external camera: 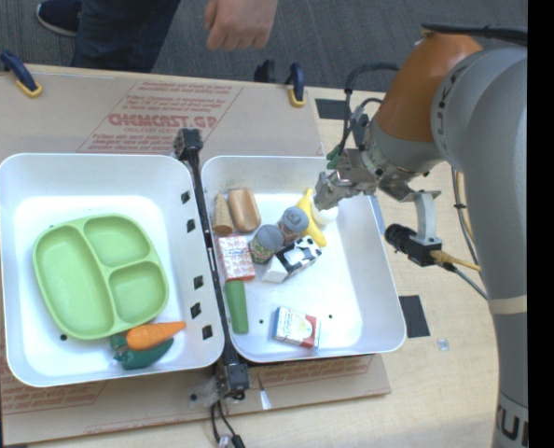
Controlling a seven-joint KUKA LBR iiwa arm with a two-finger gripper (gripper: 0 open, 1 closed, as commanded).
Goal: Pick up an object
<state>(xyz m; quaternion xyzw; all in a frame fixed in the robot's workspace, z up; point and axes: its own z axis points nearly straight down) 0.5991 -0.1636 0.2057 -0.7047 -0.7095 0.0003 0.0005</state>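
My gripper point(327, 194) hangs over the far right part of the right bin point(370, 278), right by the upper end of a yellow banana-shaped toy point(311, 222). Just left of it lie two grey rounded pieces point(294, 220) point(266, 241) and a black-and-white patterned box point(301, 254). Further left are a brown bread roll point(243, 209) and a tan cylinder point(223, 216). A red-and-white packet point(235, 257), a green cucumber point(237, 307) and a small red-and-white carton point(296, 328) lie nearer the front.
The left bin point(16, 343) holds a green divided plate point(100, 273), with an orange carrot point(154, 334) and a dark green vegetable point(142, 355) at its front. A person's hand point(240, 12) hovers beyond the bench's far edge.
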